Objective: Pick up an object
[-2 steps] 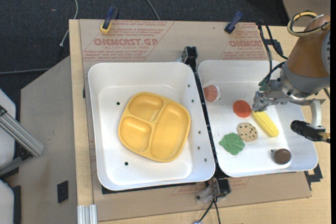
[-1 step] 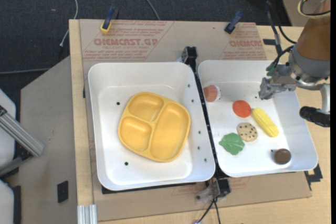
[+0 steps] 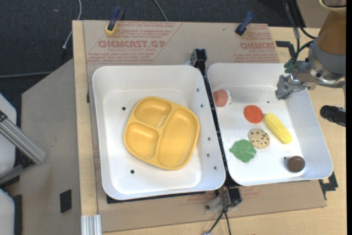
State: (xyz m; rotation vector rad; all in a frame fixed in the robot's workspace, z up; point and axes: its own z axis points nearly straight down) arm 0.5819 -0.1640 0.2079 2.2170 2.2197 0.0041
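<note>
Corn cob in right bin, pincer above

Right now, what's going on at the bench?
The grey arm reaches in from the right, its hand over the upper right part of the right bin, with nothing visibly held. In that bin lie a pinkish piece, a red round piece, a toy corn cob, a cookie, a green leaf and a brown ball. The left bin holds a yellow divided plate.
</note>
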